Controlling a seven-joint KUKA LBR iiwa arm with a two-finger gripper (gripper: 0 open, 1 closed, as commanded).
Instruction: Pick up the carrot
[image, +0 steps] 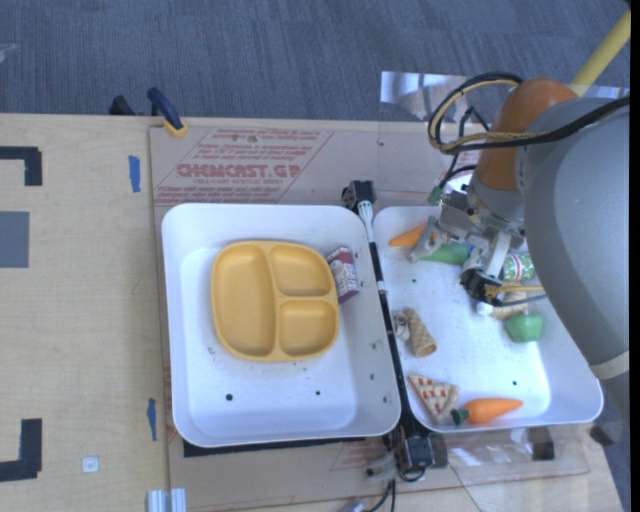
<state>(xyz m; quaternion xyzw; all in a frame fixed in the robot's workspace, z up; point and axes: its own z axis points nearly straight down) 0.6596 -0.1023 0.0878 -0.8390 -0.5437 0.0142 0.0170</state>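
The counter (70, 320) is pale wood, with a brown cardboard sheet (250, 160) printed in red lettering lying under two shallow white bins set side by side. The grey arm (580, 210) comes in from the right and covers the far right corner of the right bin (575, 395); its orange band (530, 105) sits above the wrist, with black and yellow cables looped beside it.

The left bin (190, 380) holds a yellow three-compartment plate (275, 298) near its middle. A small dark-red can (343, 272) lies tilted just beside the plate's right edge, close to the wall between the bins.

The end effector (480, 262) hangs low over the far part of the right bin, above a cluster of toys: an orange piece (407, 238) at its left, something green (445, 254) under it, and a green and white item (517, 267) at its right. Whether the end effector is spread or pressed together cannot be told, since the wrist hardware hides that part.

A round green toy (523, 326) rests just nearer than that cluster. A tan crumpled piece (415, 331) lies by the dividing wall. A pizza slice toy (433, 395) sits at the near left of the right bin.

The carrot (488, 409), orange with a green stem end, lies flat along the near edge of the right bin, just right of the pizza slice and well apart from the end effector.
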